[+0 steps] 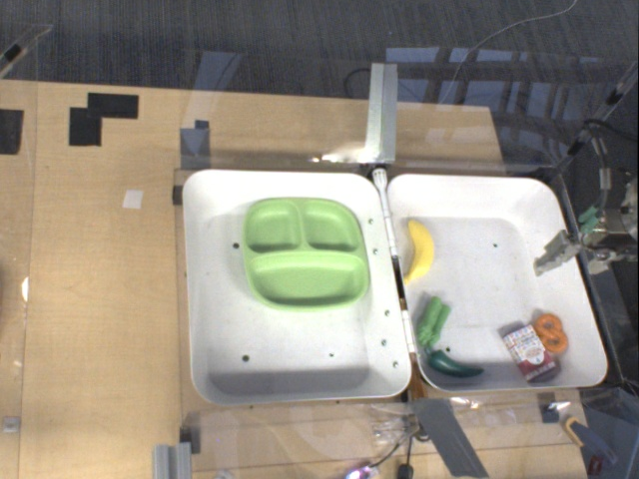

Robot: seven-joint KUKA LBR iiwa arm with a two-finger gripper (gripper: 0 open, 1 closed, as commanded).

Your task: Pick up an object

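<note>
In the camera view, the gripper [561, 252] hangs at the right edge of the right bin [479, 193]. Whether it is released or clenched I cannot tell; nothing is visibly held. The bin's objects lie to its left and toward the near rim. A red snack packet [529, 352], touching an orange pretzel-like toy [550, 332], sits nearest, just below the gripper. A banana [420, 249] lies well apart by the divider, long axis running near to far. Green pepper toys [439, 339] rest nearby. The left bin [215, 367] holds a green divided plate [303, 251].
</note>
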